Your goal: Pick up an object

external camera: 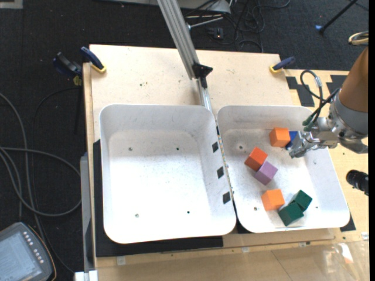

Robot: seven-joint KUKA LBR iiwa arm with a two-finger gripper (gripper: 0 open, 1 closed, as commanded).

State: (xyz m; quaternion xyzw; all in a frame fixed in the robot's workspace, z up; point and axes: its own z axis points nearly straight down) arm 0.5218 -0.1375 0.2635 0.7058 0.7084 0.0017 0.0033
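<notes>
Your gripper sits just right of the orange block; I cannot tell its state. Line up over one block before you lower.

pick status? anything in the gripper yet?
Nothing visibly lifted. The gripper is low in the right white bin, beside the upper orange cube, a bit of blue showing between them; grasp unclear. Red-orange cube, lilac cube and the rest lie loose. Grasp and lift remain.
</notes>
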